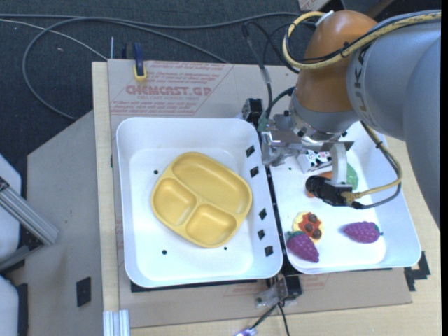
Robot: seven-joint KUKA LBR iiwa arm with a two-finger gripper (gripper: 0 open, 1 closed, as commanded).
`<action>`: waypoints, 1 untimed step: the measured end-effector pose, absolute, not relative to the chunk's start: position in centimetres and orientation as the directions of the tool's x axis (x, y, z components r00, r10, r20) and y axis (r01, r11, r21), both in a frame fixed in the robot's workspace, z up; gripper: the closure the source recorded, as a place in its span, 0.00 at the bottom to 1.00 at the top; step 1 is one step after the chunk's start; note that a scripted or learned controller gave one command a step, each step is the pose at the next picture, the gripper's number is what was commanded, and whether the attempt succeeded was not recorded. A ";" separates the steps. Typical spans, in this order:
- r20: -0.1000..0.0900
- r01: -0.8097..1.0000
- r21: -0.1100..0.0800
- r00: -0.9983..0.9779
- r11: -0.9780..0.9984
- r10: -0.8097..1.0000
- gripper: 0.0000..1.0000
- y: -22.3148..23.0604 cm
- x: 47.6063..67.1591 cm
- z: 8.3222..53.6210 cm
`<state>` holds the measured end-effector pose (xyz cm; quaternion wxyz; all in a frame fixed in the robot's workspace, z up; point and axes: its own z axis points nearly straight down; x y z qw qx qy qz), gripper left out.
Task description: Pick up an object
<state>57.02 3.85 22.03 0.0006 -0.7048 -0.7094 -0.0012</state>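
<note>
- Camera view, looking down: a grey arm with an orange band (336,33) reaches in from the right. Its two-finger gripper (297,144) hangs over the far left corner of the shallow white right bin (399,247).
- Whether the gripper is released or clenched cannot be told.
- A small white piece with black spots (316,161) lies just below the gripper, partly hidden.
- A green piece (352,177) lies near the gripper, down and to its right.
- A small yellow toy with red and orange dots (309,224) sits further below the gripper.
- One purple grape bunch (302,247) touches that toy, and a second purple grape bunch (362,232) lies to its right.
- A yellow plastic divided plate (203,198) rests in the shallow white left bin (133,187), well apart from the gripper on its left.
</note>
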 end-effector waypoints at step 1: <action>0.002 1.000 0.003 -0.006 0.006 1.000 1.00 8.9 59.6 21.7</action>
